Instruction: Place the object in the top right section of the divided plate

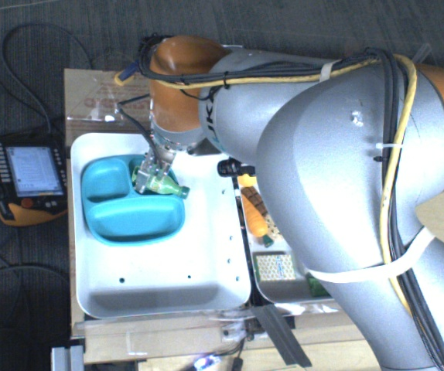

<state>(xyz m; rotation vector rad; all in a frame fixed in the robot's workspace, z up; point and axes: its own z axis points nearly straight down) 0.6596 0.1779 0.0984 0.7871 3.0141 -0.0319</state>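
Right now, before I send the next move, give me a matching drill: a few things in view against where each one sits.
Things:
1. blue divided plate
2. green object
3. orange object
4. teach pendant

Places:
A. in the right bin
B. off the bench, at the view's left edge
C. at the plate's upper right section, under the hand
D. in the left bin

Pairs: 1-D, 2-C, 3-A, 4-B
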